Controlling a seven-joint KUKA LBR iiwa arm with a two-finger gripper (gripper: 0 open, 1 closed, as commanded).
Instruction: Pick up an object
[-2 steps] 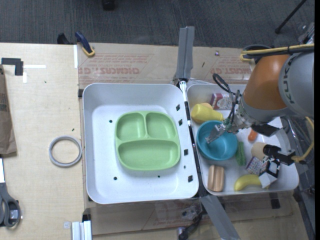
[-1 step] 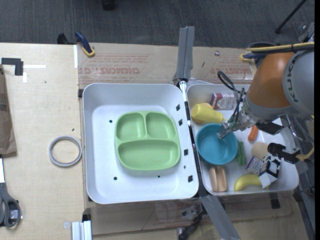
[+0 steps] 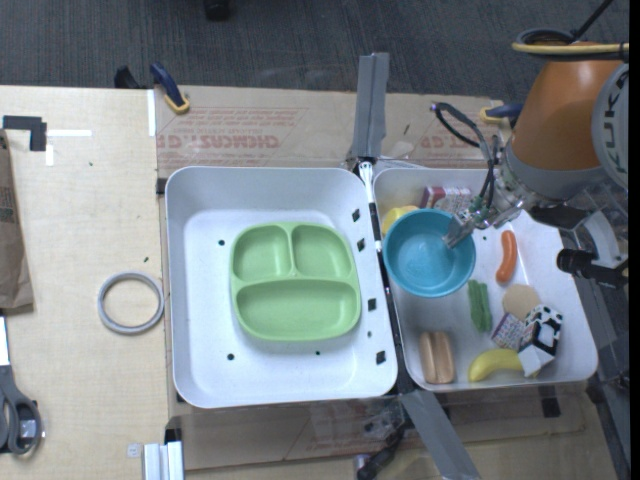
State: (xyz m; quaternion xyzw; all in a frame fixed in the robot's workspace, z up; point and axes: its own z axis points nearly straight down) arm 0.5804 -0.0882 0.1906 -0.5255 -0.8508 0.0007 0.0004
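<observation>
- I see the gripper [image 3: 466, 230] at the blue bowl's [image 3: 428, 258] right rim, fingertips reaching over it.
- I cannot tell how far it is spread.
- An orange carrot [image 3: 508, 255] lies just right of the bowl.

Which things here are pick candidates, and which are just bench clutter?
Job: end effector; blue bowl; banana; hot dog; orange sausage; green bean pod; right bin.
Lying about: green divided plate; tape ring; blue clamp; scissors.
</observation>
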